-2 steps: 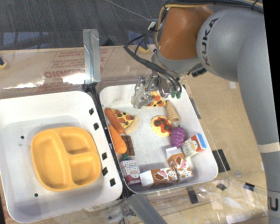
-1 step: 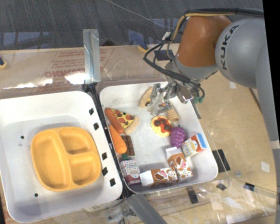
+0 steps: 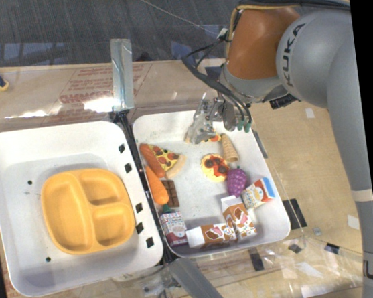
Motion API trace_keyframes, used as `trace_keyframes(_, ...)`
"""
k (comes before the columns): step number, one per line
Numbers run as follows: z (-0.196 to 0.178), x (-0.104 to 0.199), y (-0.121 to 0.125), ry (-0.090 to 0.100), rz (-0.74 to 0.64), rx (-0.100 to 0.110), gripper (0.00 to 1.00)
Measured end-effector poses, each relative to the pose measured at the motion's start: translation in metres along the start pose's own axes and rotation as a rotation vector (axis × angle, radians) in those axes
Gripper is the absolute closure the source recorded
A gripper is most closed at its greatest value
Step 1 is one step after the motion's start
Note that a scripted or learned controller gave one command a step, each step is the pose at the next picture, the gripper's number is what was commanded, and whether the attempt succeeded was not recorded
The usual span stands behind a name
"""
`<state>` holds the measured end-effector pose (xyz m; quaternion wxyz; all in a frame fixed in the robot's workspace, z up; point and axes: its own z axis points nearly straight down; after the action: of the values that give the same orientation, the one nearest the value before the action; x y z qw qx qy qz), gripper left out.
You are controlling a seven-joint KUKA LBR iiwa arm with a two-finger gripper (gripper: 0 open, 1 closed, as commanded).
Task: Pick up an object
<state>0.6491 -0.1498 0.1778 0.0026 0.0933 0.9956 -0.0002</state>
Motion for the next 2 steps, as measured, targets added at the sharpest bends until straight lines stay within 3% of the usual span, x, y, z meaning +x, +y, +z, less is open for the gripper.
trace_keyframes(1,0.073,0.025,0.049,0.010,-0.035,-0.001,1.00)
trace_keyframes(2,0.034,0.032,0.013,0.000,-0.561,0.000,1.00)
